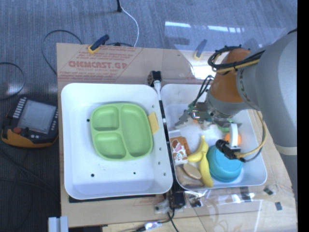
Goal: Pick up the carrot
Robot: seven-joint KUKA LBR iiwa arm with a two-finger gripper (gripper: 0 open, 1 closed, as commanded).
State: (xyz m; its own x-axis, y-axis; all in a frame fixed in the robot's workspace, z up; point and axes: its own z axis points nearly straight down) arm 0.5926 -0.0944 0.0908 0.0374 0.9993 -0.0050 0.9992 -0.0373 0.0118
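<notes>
A small orange carrot (235, 139) lies in the right bin (256, 178), near its right side, just above a blue cup (225, 166). A white piece and a black cable partly cover it. My gripper (199, 116) hangs low over the upper middle of the same bin, left of the carrot and apart from it. The grey arm and its orange band hide the bin's far right corner.
A yellow banana (203, 159), a snack packet (179, 149) and a brown biscuit (189, 171) lie in the right bin's lower left. The left bin (77, 178) holds a green divided plate (120, 131). A handheld controller (29, 121) lies on the floor at far left.
</notes>
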